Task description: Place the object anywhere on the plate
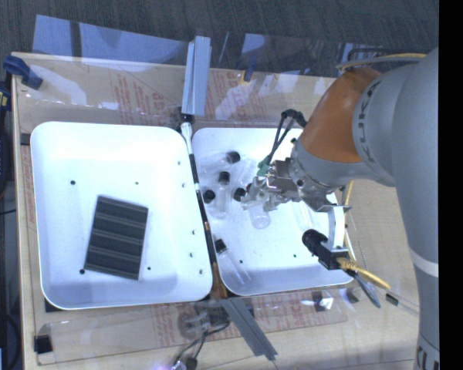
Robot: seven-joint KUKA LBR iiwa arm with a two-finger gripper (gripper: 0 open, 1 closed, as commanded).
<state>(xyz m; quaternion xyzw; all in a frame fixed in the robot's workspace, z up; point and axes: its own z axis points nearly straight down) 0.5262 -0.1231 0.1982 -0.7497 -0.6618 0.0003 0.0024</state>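
Arm [386, 122] hovers over right bin [282, 276]; gripper [261, 195] state unclear; clear object [259, 219] looks light, slick, so grab midbody, then ribbed plate [117, 237].

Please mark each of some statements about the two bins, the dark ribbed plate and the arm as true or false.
1. The plate lies in the left bin. True.
2. The pincer is over the left bin. False: it is over the right bin.
3. Small clear and dark objects lie in the right bin. True.
4. An object already rests on the plate. False: its ribbed top is bare.
5. The arm has a blue band above the wrist. False: the band is orange.
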